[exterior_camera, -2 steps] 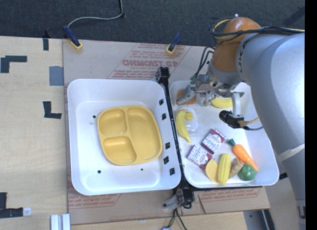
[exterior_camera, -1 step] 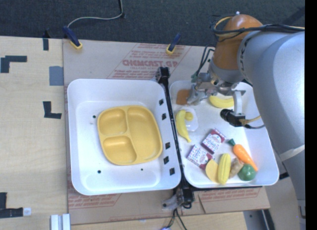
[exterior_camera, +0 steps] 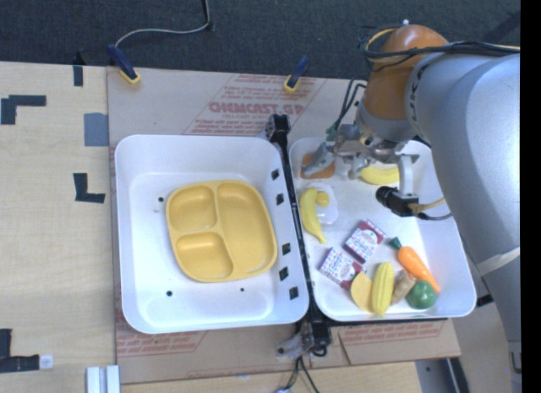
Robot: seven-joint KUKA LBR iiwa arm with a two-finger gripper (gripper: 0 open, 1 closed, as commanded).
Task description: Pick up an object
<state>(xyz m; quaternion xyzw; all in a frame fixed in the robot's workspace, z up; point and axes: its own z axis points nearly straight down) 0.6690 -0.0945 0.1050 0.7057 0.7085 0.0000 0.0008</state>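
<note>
Hovering gripper [exterior_camera: 348, 156] over right bin [exterior_camera: 456, 294], grip state unclear, curved yellow banana [exterior_camera: 313, 215] just below

Claw [exterior_camera: 342, 153] positioned over far end of right bin [exterior_camera: 463, 298], beside a banana [exterior_camera: 312, 214]. Left bin [exterior_camera: 135, 239] contains a yellow divided plate [exterior_camera: 221, 229]. Carrot [exterior_camera: 416, 264] near corn [exterior_camera: 382, 286].

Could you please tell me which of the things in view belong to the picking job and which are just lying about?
Job: gripper, banana, corn cob, carrot, two snack packets, right bin.
Lying about: yellow divided plate, left bin, clamps.
</note>
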